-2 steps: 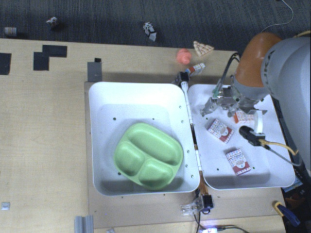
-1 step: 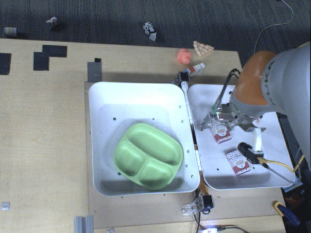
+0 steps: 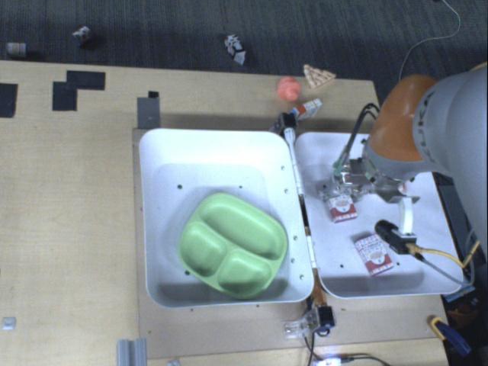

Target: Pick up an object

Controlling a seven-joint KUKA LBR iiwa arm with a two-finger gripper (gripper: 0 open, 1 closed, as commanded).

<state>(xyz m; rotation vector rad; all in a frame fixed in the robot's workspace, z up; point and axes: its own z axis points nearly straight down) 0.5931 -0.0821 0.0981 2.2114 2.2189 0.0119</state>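
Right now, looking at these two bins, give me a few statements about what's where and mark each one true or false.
1. The green divided plate lies in the left bin. True.
2. Two small red and white packets, one nearer the gripper and another, lie in the right bin. True.
3. The gripper hangs over the left bin. False: it is over the right bin, just above the nearer packet.
4. The orange ball sits inside the green plate. False: it rests on the bench behind the bins.
5. The green plate is stacked on the packets. False: they are in separate bins.
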